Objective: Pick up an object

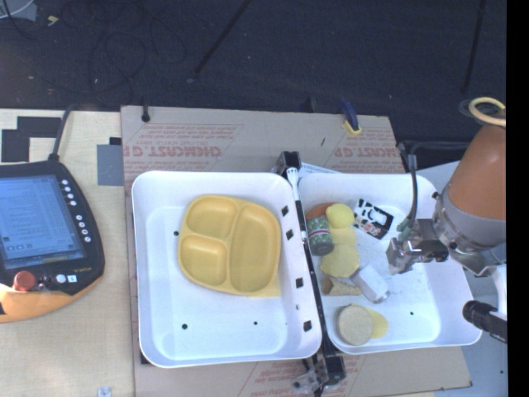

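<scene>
Tool (402, 253) – grip unreadable – sits right of a small grey block (374, 285), long axis slanting up-left to down-right

Two white bins (157, 321) sit side by side, the left one holding one yellow divided tray (230, 244). One handheld control tablet (45, 230) lies alongside.

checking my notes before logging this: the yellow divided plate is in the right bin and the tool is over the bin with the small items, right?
Not quite. The camera view shows the yellow divided plate in the left bin, not the right. The rest holds: the tool is over the right bin, which holds the small items.
</scene>
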Tool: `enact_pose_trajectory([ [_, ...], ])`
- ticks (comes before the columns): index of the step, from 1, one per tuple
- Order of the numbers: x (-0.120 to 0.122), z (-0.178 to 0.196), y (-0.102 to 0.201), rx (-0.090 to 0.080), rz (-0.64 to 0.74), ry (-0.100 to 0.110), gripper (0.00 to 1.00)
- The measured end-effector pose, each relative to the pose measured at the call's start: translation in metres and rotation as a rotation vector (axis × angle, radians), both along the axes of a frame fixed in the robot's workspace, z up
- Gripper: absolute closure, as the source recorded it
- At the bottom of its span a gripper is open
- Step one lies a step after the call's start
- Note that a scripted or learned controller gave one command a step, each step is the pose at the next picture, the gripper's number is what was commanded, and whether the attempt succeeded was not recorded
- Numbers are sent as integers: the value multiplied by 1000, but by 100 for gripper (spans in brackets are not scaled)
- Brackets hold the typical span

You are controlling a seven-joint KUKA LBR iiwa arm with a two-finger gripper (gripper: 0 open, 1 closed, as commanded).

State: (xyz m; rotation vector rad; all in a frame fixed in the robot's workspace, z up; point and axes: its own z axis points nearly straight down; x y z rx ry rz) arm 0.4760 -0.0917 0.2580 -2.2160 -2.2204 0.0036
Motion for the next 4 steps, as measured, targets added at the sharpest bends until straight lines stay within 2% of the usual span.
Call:
enact_pose_trajectory([
  [1,0,9,0,1,1,3,100],
  [2,0,103,-16,-4,-2,-13,100],
  [3,-2,43,-99,-2,-9,2,100],
  [4,0,17,-48,2,2,1,100],
])
